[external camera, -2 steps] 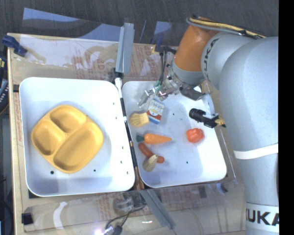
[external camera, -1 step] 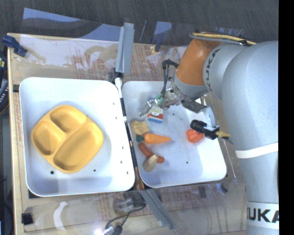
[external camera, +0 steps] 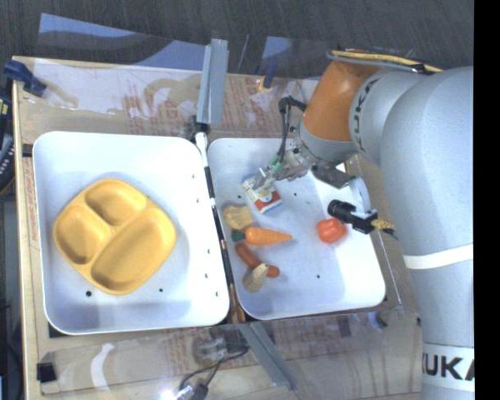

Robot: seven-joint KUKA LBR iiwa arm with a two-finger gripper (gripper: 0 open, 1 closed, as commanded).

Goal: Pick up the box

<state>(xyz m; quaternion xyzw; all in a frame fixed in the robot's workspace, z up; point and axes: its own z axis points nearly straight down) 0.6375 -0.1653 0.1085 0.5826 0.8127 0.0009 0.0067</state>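
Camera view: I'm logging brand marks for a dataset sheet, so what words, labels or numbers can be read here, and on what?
"KUKA" in dark letters on the grey arm, cut off at the lower right.
The small box in the right bin, under the gripper, has red and white print too small to read.
Nothing else legible.

Yellow tray (external camera: 115,236); orange carrot (external camera: 267,237); red-white box (external camera: 264,196).

"KUKA" in black letters on the arm (external camera: 444,290)
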